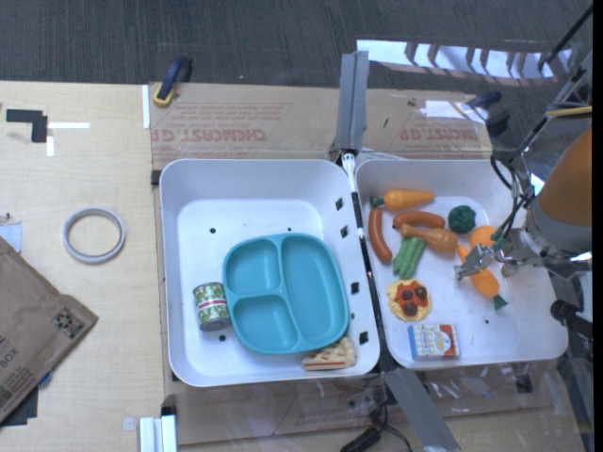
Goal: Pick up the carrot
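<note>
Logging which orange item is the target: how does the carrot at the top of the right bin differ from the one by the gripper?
The top carrot lies flat and level near the bin's far wall, whole length showing. The carrot by the gripper lies slanted, partly covered by the gripper. The top one sits beside the sausages; the other lies apart. Both are orange with green ends.

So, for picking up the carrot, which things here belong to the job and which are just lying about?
Belongs to the job:
- carrot in the right bin
- claw right beside it
- second carrot by the far wall, which may be the one meant

Just lying about:
- sausage, broccoli, pizza slice, carton
- blue plate, can
- tape ring
</note>
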Motion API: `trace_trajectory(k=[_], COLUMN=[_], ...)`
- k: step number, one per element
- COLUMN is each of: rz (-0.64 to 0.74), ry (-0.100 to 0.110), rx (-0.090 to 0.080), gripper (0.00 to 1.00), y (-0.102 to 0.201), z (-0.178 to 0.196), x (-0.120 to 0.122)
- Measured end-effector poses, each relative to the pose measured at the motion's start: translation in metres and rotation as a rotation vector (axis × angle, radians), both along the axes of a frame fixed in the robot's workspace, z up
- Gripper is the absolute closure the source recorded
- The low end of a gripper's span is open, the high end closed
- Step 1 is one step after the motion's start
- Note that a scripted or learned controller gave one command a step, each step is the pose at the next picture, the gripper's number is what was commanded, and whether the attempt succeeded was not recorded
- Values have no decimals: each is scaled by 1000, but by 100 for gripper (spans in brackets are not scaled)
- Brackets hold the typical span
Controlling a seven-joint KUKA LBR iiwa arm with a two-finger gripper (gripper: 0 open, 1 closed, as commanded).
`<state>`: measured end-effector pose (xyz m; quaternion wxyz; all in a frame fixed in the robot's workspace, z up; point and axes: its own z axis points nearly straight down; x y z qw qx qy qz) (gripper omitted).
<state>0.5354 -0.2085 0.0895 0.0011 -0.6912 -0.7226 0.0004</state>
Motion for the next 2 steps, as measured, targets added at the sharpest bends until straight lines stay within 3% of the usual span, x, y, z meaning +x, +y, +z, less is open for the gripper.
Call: trace_trajectory(k=[1, 2], rz=[-1, -120], ry=[3, 2], rx=[1, -1], gripper=[100, 100], y=[0, 42], z=[6, 90], x=[1, -11])
